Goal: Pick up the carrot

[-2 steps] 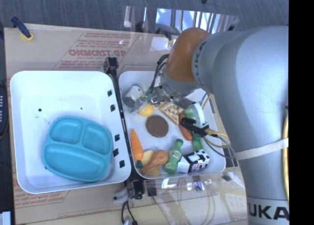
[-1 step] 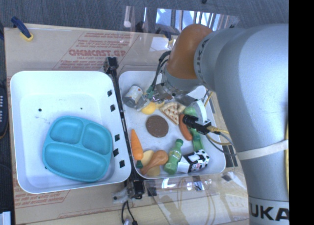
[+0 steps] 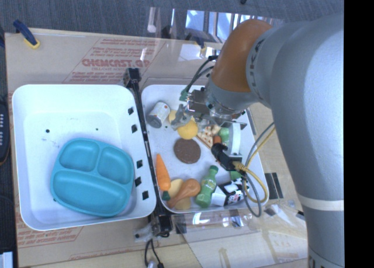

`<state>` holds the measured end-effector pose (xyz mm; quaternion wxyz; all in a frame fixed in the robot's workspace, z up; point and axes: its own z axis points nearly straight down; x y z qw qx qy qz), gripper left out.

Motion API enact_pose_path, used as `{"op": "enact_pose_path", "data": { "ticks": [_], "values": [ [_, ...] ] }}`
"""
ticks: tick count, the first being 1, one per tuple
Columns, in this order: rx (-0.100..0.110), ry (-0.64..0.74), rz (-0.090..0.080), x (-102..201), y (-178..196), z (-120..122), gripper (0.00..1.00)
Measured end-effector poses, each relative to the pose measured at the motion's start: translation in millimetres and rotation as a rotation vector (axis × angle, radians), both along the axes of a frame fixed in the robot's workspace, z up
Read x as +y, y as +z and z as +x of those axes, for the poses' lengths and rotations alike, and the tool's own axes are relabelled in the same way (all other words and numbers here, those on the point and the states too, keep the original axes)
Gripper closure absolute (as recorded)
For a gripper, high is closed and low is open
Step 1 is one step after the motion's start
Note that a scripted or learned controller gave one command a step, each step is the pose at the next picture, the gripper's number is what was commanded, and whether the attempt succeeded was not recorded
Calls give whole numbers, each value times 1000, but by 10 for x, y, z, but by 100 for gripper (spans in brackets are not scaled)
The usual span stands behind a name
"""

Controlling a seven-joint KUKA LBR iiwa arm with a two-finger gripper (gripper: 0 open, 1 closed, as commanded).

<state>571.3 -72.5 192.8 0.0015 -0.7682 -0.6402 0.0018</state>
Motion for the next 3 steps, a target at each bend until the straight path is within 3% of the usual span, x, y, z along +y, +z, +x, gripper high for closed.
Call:
{"op": "enact_pose_path", "data": {
  "ticks": [1, 2, 3],
  "values": [
    [4, -342, -2, 235, 405, -65, 100],
    [5, -604, -5, -91, 700, -18, 100],
    [12, -919, -3, 407, 547, -413, 100]
  ]
}}
